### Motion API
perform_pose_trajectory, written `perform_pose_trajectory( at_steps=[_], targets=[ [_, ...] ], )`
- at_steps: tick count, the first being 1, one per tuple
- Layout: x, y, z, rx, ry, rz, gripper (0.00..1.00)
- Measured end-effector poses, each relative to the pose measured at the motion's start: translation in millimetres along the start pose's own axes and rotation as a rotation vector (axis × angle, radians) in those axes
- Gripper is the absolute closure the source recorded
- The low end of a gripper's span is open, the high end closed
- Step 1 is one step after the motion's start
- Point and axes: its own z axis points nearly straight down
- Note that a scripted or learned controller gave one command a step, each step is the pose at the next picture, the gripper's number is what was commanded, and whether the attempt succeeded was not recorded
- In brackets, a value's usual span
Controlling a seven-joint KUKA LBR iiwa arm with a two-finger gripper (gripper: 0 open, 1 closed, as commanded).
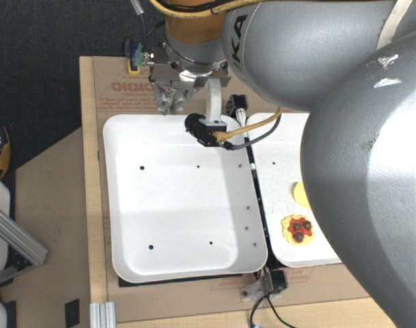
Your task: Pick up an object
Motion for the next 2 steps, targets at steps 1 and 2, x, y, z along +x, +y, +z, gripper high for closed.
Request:
perform_pose_trajectory(
  at_steps=[1, 2],
  targets=[
    [0, -11, -21, -0.008, 0.002, -0.001, 1.0],
    [0, -27, 4, -0.001, 0.0, 0.001, 1.0]
  ],
)
